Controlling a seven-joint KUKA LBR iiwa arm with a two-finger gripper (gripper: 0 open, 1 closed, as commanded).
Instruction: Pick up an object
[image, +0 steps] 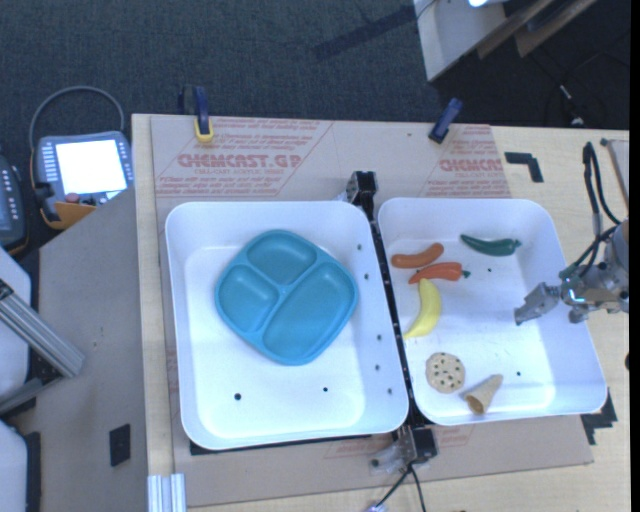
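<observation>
The pincer (530, 310) reaches in low from the right.

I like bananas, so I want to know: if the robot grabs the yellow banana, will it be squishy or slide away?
The banana looks smooth and glossy like a plastic toy, so it is probably stiff and light, not squishy. Its curved shape lying flat on the smooth white bin may let it spin or skid if the gripper nudges one end. It probably won't roll far.

Count on the bench: two white bins, left (190, 330) and right (540, 225). One blue divided plate (287, 296). One sausage (416, 257), one red pepper (440, 271), one green pepper (490, 244), one banana (427, 308), one cookie (444, 372), one cone (483, 393).
</observation>
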